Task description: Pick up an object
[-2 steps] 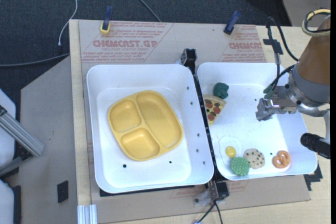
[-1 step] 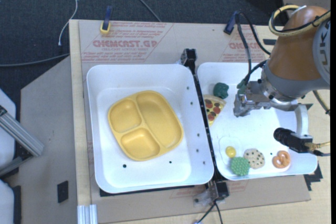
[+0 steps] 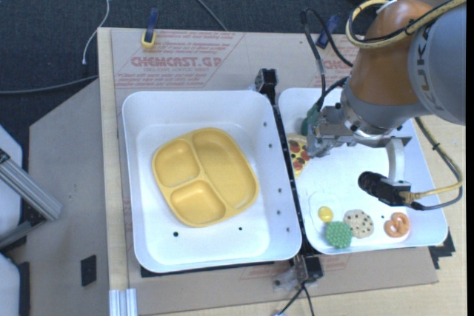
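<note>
Several small toy foods lie in the right bin. A pizza slice sits by its left wall. Along the near edge are a yellow piece, a green knobbly piece, a speckled cookie and an orange pretzel. My gripper hangs low over the left part of this bin, just right of the pizza slice and partly covering it. The wrist and arm hide the gripper's tips from above.
A yellow divided plate lies in the left bin. A black fitting with a yellow cable juts from the arm over the right bin. The ridge between the bins runs just left of the gripper.
</note>
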